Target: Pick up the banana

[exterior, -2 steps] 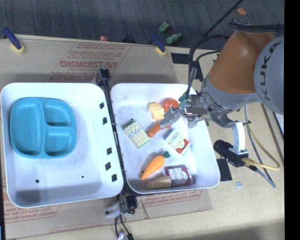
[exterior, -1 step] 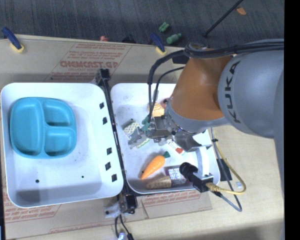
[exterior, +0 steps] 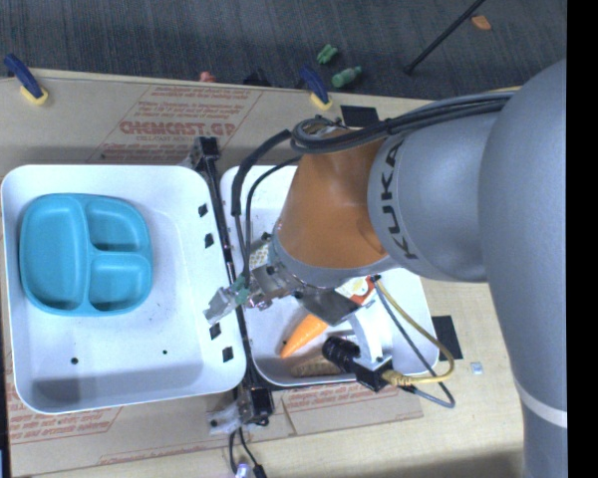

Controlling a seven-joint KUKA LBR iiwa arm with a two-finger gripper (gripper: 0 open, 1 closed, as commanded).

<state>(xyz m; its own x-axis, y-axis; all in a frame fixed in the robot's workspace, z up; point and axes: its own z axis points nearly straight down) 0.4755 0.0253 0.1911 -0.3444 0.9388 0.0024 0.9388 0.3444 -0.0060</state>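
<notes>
grey arm with orange band (exterior: 329, 207) hangs low over right white bin (exterior: 269, 366), reaching for banana; gripper state unclear.

Two bins side by side on bench (exterior: 70, 108). Left bin (exterior: 179, 297) w/ a divided tray (exterior: 85, 252) in it, toward its left & back part. Right bin (exterior: 269, 371) just beside it, touching along the middle. Arm (exterior: 458, 197) in from the right, over most of right bin. Carrot (exterior: 304, 337) in right bin, near front, under arm's wrist. Clamps (exterior: 25, 78) on bench's back edge, behind bins.
</notes>
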